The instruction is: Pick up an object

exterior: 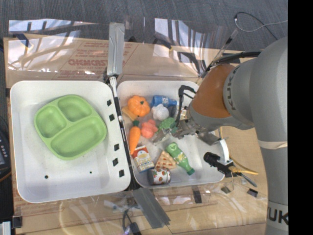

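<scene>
Lying in the right-hand shallow white bin (205,177), the candidate objects formed a crowded pile of toy food: a small orange plastic pumpkin (138,106) at the top left, a blue wrapped packet (163,101) and a white rounded piece (160,112) beside it, a pink lumpy piece (148,128) below, an orange plastic carrot (134,139) along the left wall, a green plastic bottle (179,157) lying on its side, a wedge-shaped pizza slice (166,161), a small red-and-white carton (142,157) and a printed can (159,176) near the front rim. The two-finger gripper (172,129) was down in the middle of this pile, close to a green leafy piece (167,123), with the grey arm and its orange band (211,98) overhead. Whether it was spread, closed or gripping anything could not be told, since the wrist and the clutter masked it. The left-hand white bin (29,180) held a green three-compartment plastic plate (71,126), well apart from the work. In my judgement the chief risk was a failed or double grasp: the items lay touching one another, so a neighbour could be pinched or pushed aside, and the rounded smooth pieces could slip out on lifting.
</scene>
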### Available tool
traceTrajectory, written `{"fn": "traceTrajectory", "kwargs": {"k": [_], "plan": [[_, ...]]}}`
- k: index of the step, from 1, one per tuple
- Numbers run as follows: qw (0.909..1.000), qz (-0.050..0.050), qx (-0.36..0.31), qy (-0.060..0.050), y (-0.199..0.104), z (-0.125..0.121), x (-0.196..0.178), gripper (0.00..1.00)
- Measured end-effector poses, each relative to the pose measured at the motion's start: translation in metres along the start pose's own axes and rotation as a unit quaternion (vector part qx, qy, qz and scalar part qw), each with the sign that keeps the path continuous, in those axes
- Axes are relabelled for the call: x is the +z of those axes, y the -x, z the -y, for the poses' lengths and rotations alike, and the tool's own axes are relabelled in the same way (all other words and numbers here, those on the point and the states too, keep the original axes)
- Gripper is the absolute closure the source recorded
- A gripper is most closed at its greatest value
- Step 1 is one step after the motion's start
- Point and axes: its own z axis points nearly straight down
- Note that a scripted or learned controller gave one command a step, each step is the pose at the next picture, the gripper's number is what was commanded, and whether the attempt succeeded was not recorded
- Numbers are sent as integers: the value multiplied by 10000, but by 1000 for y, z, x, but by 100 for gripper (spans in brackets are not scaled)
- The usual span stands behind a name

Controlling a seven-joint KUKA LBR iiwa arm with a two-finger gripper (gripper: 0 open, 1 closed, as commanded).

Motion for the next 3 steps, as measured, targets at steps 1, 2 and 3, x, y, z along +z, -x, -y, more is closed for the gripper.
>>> {"fn": "traceTrajectory", "kwargs": {"k": [1,2,3], "plan": [[10000,0,-24,-12,0,1,-9,100],[10000,1,-26,-12,0,1,-9,0],[9977,2,-682,-1,-21,-47,0,0]]}}
